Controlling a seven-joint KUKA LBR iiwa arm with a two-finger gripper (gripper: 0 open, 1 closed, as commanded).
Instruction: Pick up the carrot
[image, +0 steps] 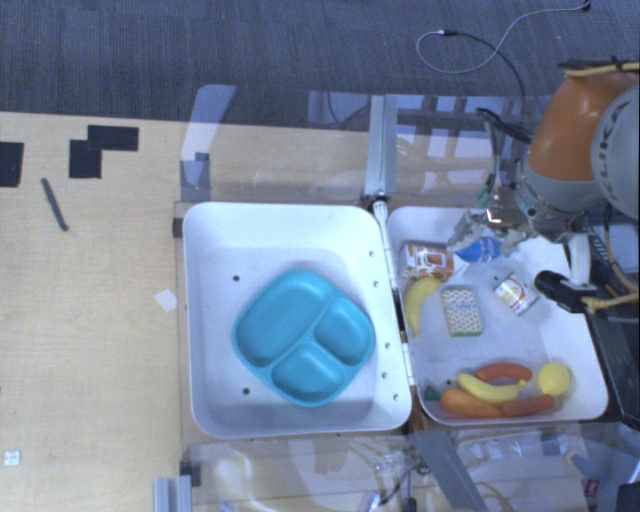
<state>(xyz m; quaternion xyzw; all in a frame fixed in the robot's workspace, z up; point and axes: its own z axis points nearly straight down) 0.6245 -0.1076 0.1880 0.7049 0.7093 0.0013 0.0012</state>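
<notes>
I see the left bin (200, 330) holding a blue divided plate (305, 337), and the right bin (590, 395) crowded with small items, while the arm (585, 130) reaches in over that bin's far right corner. Its gripper (497, 215) hangs above a water bottle (480, 248), though I cannot tell how its jaws stand. The carrot (470, 403) lies along the near edge, touching a yellow banana (490, 388), with a lemon (554, 378) just right.
</notes>
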